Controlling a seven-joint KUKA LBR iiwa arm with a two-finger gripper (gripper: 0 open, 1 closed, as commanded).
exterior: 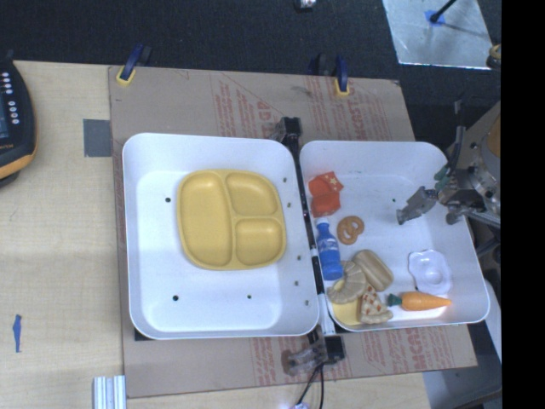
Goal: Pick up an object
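two white bins are lying side by side under me, and i am going from the near edge outward. nearest in the right bin (387, 164), a carrot (423, 302) is lying along the front wall, with a pizza slice (371, 306) just to its left on a pale yellow piece. a clear plastic cup (428, 269) is sitting just behind the carrot. a bread roll (373, 268) is resting beside a blue bottle (329, 251) that is lying against the left wall. farther back, a small pretzel (350, 227) is sitting near a red packet (324, 193). in the left bin (153, 305), a yellow divided tray (230, 218) is lying flat in the middle. my gripper (426, 207) is hanging over the right bin's far right side, well apart from the food. its fingers seem to be spread with nothing between them, though the view there is dim. beyond the bins, two blue clamps (341, 75) are gripping the cardboard sheet (255, 100).
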